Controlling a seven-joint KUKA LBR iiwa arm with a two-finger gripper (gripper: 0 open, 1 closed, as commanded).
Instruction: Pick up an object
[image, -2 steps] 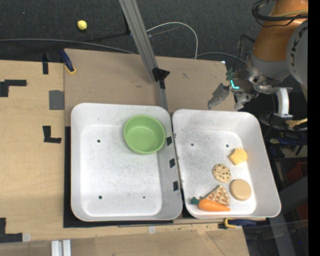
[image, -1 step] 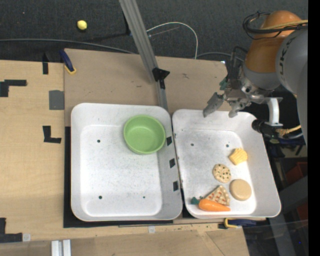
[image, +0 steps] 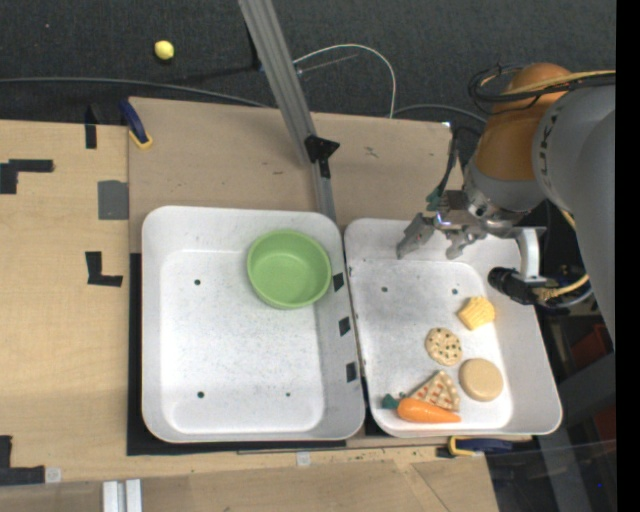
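My gripper (image: 436, 246) hangs over the far edge of the right bin (image: 400, 300), its fingers spread open with nothing between them. In the near right part of that bin lie a yellow corn piece (image: 476, 313), a round cracker (image: 443, 345), a tan round bun (image: 481, 380), a pizza slice (image: 437, 389) and an orange carrot (image: 424, 410). All of these lie well nearer the front than the gripper. A green bowl (image: 288, 268) stands upright in the far right corner of the left bin (image: 200, 340).
A grey pole (image: 290, 95) slants down to the bench behind the gap between the bins. Cables loop across the dark floor at the back. A small yellow ball (image: 163, 49) lies on that floor, far left.
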